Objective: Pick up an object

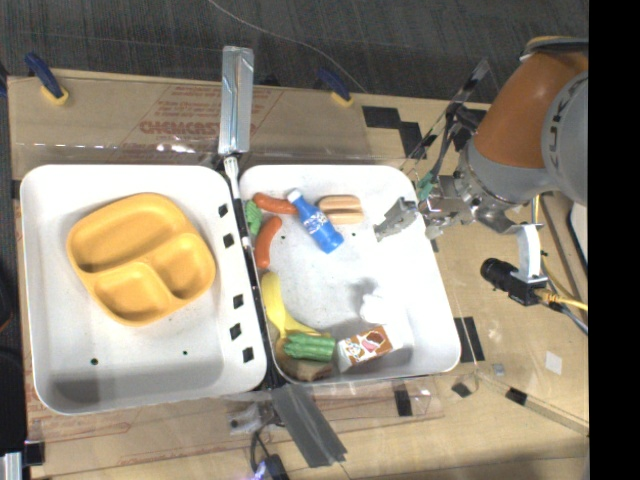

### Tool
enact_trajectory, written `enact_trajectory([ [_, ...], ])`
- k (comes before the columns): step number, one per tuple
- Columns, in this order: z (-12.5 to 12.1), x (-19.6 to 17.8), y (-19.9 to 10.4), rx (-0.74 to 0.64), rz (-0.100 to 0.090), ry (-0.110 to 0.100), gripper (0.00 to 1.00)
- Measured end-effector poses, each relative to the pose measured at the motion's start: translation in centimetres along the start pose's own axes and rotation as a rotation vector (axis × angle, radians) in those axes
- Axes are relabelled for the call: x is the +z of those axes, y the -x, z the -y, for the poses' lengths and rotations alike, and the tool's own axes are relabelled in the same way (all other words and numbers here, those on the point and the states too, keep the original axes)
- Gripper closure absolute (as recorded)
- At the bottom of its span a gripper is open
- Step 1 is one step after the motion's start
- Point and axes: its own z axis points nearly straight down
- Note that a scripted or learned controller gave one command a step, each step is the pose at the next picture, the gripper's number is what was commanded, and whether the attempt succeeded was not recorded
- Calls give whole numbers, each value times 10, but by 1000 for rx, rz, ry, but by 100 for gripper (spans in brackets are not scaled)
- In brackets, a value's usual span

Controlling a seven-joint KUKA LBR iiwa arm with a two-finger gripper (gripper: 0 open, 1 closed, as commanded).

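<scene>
Nothing is picked yet: we see our gripper point(397, 218) at the right bin's point(440, 308) right rim, with no object between its fingers; whether they are spread we cannot tell. Bottle point(317, 224), bun point(341, 208) and carton point(366, 346) lie in that bin, untouched. Our arm point(525, 128) leans in from the right, wrist low.

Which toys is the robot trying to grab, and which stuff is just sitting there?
For the job:
gripper
blue bottle
hot dog bun
carrot
banana
green vegetable
small snack box
right bin

Just lying about:
yellow divided plate
left bin
blue clamps
</scene>
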Motion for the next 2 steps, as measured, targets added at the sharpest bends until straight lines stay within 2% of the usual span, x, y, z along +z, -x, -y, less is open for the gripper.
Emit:
enact_trajectory([
  [1,-26,93,-54,149,-2,-7,0],
  [2,-66,145,-84,68,-1,1,0],
])
